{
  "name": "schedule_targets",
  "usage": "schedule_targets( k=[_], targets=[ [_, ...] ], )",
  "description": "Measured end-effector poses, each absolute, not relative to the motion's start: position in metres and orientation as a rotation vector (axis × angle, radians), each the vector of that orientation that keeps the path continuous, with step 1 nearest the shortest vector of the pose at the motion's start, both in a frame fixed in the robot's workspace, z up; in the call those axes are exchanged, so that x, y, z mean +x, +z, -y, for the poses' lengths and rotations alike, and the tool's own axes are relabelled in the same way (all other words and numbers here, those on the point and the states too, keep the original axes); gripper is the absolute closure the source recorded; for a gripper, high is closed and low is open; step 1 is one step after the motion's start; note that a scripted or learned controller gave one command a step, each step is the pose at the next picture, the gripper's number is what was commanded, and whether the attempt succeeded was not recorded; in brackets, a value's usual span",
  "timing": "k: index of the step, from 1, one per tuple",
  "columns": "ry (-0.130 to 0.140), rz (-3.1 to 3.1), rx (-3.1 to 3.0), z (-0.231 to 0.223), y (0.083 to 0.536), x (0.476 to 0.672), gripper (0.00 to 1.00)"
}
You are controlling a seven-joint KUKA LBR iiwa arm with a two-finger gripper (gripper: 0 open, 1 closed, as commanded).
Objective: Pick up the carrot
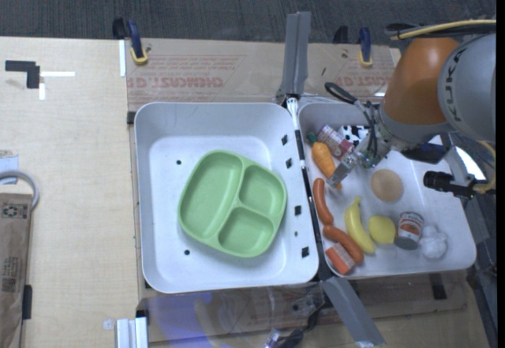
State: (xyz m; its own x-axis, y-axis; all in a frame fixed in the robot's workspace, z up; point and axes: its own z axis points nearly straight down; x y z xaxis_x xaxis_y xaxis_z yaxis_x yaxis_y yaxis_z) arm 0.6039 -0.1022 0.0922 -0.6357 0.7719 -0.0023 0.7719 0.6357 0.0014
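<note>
carrot pickup: gripper's right next to it, nothing lifted yet

so the gripper (342,173) is down in the right bin (458,256), and the carrot (323,158) lies just beside it on the side toward the other bin, maybe touching a fingertip. can't tell from this angle if it's open or closed, too small and dark. nothing looks gripped, so i'd call the pick not done: the grab and the lift are both left

count in that bin: one carrot, two sausages (319,201), one banana (360,226), one lemon (382,230), one egg-looking thing (387,185), one small can (409,230), one whitish lump (433,243) and a black-and-white packet (347,136) just behind the gripper. something orange-red (339,260) at the near edge, can't tell what

well off past the carrot, the left bin (158,260) has one green divided plate (232,203)
</note>
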Motion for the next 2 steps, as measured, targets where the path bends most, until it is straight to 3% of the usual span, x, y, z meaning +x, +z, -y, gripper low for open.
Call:
schedule_targets(
  k=[1, 2],
  targets=[
    [0.002, -2.835, 1.343, 0.103, 0.102, 0.604, 1.00],
    [-0.024, -2.637, 1.732, 0.061, 0.187, 0.646, 1.00]
  ],
)
